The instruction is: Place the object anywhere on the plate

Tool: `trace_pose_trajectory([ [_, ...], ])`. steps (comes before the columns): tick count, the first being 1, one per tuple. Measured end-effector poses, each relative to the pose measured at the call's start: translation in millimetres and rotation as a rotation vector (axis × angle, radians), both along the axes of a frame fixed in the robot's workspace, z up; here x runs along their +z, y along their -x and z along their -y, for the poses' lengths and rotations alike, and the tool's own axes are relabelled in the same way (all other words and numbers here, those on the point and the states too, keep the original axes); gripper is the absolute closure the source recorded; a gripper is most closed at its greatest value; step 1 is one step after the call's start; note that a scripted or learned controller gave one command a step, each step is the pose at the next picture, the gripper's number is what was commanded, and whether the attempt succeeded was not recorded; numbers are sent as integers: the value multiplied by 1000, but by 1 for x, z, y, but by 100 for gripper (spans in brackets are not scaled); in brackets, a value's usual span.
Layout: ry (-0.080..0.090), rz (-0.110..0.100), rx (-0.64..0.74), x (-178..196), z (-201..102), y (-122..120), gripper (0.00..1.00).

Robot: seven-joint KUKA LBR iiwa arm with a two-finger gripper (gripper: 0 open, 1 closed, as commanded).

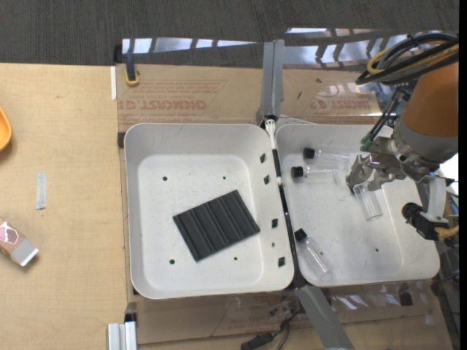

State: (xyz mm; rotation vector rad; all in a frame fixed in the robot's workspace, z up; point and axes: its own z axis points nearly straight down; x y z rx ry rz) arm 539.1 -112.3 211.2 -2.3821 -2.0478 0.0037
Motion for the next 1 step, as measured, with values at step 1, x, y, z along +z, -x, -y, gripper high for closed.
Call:
trace_pose_trajectory([
  [1, -1, -3, 310, -21, -81, -25, 100],
])
